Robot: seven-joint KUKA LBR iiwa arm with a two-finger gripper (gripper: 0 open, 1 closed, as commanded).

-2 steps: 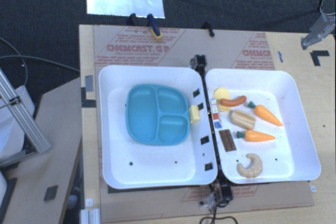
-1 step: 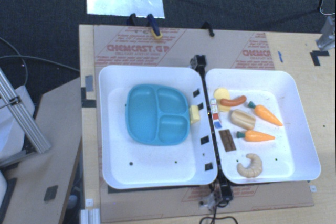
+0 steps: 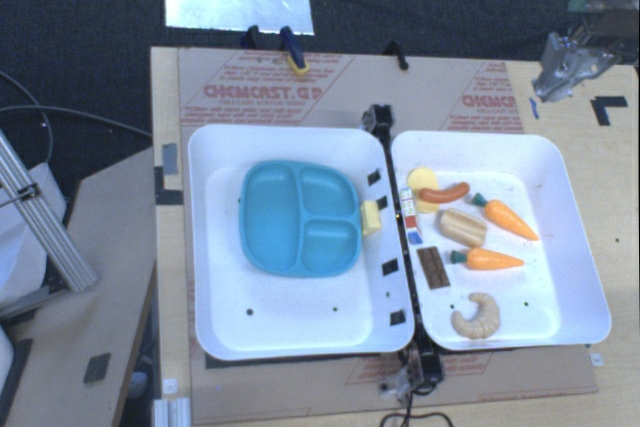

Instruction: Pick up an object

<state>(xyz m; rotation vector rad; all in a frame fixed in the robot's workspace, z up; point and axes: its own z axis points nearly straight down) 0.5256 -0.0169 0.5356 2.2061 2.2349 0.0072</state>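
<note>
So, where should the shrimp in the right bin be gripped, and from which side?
Probably grip the shrimp across the thick middle of its curved body, coming straight down from above. It lies flat, apart from the other food, with bare floor of the right bin around it.

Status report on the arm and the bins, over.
Gripper parked above the right bin's far corner, holding nothing. Toy food, including two carrots, untouched. Nothing blocking.

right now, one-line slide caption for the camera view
Hand above the bench's far right corner; blue tray in left bin, toy foods including two carrots in right bin.
</note>
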